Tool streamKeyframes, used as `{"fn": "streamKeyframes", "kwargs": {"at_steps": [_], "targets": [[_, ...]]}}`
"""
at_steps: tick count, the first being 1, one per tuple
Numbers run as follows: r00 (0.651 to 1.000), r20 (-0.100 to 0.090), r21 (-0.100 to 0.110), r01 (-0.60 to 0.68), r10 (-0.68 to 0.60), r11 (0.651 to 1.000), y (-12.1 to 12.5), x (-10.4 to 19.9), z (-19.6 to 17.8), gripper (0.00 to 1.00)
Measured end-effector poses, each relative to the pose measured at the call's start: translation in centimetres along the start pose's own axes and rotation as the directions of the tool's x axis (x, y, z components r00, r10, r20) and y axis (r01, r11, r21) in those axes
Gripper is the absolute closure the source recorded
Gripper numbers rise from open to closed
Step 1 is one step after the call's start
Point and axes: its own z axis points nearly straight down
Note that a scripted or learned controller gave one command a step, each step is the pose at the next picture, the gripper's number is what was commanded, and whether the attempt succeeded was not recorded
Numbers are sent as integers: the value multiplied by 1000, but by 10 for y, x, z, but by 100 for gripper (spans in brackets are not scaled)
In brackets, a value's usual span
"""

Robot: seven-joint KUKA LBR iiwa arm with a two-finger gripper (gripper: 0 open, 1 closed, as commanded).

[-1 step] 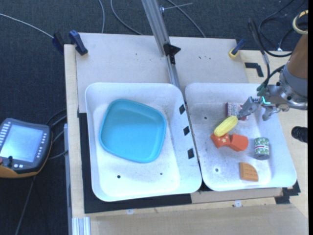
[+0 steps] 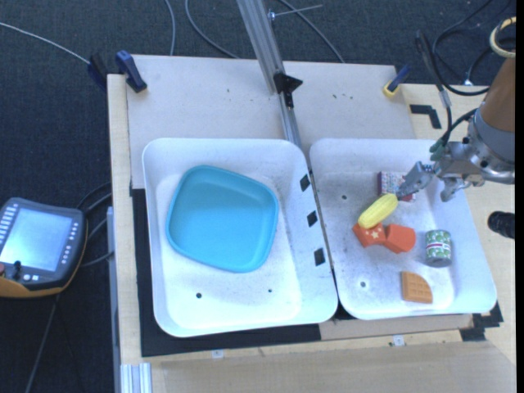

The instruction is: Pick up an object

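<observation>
Jaw state first: we see two fingers spread apart on the gripper (image 2: 432,182), one ending near the left at about the yellow object's far end, the other pointing down toward the near side, and nothing lies between them. We place the gripper over the far right part of the right bin (image 2: 483,281), with the grey wrist and arm (image 2: 499,129) entering from the right edge.

Just left of the left fingertip we note a small patterned block (image 2: 389,181) lying on the bin floor. Beside it, toward the near side, a yellow corn-shaped object (image 2: 377,211) lies tilted, its upper end close to the fingertip; we cannot tell whether they touch. An orange-red toy (image 2: 386,237) lies directly against the yellow object's near side. To the right of that toy, a small green and white can (image 2: 438,246) stands well apart from the fingers. Nearer still, an orange wedge (image 2: 416,287) lies flat by the bin's near rim.

We find the left bin (image 2: 160,301) holding a light blue square plate (image 2: 222,217). A handheld control pendant (image 2: 37,248) rests on the dark floor at the far left.
</observation>
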Motion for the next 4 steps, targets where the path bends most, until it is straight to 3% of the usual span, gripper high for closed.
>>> {"fn": "streamKeyframes", "kwargs": {"at_steps": [2,3,4], "targets": [[1000,-1,4,1,-1,1000,-2,11,111,0],[1000,2,-9,1,-1,1000,1,11,132,0],[1000,2,-6,3,-3,1000,1,12,125,100]]}}
